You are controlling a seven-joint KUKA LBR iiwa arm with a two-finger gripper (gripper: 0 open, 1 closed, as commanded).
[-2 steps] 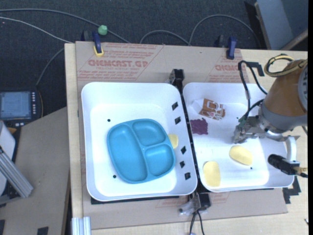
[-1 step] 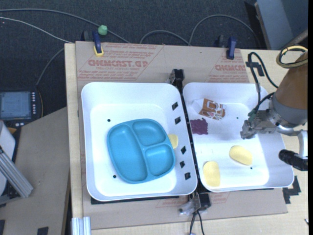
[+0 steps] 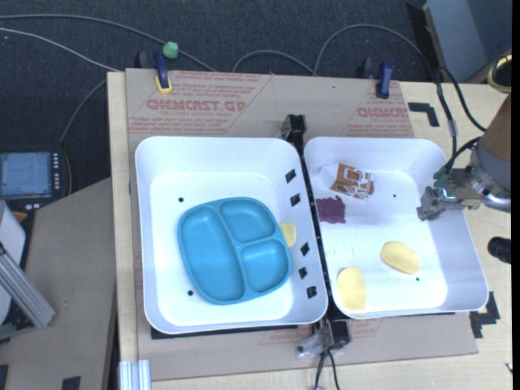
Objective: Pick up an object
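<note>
1. I see the claw (image 3: 431,204) at the right bin's (image 3: 455,295) right wall, low over the floor; I cannot tell how it stands, and nothing shows in it.
2. Right bin holds: yellow piece (image 3: 400,257) mid-floor, a second yellow piece (image 3: 351,288) near the front-left corner, a purple item (image 3: 331,210) by the divider, a brown-and-white packet (image 3: 353,180) behind it.
3. Left bin (image 3: 154,218) holds a blue divided tray (image 3: 234,249), with a small yellow object (image 3: 288,234) touching its right edge.

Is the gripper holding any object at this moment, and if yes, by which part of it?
Nothing is seen held. The gripper is at the right bin's right edge, apart from the yellow objects, the purple piece and the brown-and-white packet.
</note>
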